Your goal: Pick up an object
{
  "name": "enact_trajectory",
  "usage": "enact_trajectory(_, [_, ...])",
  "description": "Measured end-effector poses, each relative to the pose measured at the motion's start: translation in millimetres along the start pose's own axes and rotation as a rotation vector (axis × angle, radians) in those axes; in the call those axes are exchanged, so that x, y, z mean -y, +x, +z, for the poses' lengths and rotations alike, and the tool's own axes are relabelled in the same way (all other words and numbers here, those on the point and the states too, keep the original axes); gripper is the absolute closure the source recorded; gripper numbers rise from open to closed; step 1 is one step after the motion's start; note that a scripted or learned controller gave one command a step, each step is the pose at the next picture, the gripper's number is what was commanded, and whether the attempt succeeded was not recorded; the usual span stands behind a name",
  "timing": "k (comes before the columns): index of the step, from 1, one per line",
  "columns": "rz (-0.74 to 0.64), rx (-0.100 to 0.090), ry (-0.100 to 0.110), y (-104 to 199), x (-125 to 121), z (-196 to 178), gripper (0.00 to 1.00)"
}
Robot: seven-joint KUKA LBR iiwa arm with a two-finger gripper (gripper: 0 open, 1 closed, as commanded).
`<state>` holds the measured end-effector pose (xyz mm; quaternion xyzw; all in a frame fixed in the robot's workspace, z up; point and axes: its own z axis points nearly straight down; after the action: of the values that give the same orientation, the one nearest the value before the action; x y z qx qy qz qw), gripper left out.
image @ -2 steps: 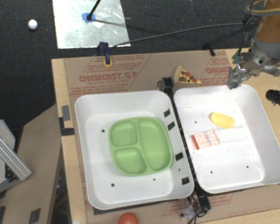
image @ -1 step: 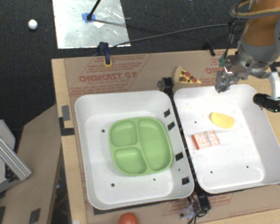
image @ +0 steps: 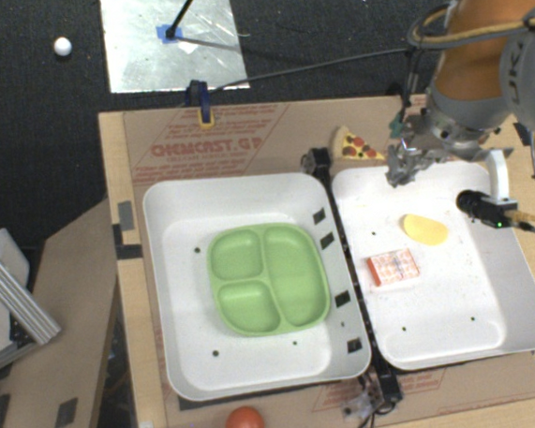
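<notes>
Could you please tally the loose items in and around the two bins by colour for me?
Green: 1, the divided plate in the left bin
Yellow: 1, the flat piece in the right bin
Pink-red: 1, the small block in the right bin
Orange-red: 1, the ball in front of the bins
Yellow with red spots: 1, the pizza slice behind the bins
Total: 5

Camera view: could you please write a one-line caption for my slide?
The claw hangs over the right bin, near a yellow piece and a red-patterned card.
</notes>
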<state>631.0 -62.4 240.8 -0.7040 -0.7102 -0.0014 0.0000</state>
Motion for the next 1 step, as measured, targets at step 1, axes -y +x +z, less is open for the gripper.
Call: enact_trajectory(1, [-0.002, -0.001, 0.002, 62.5, 12.7, -0.3, 1.0])
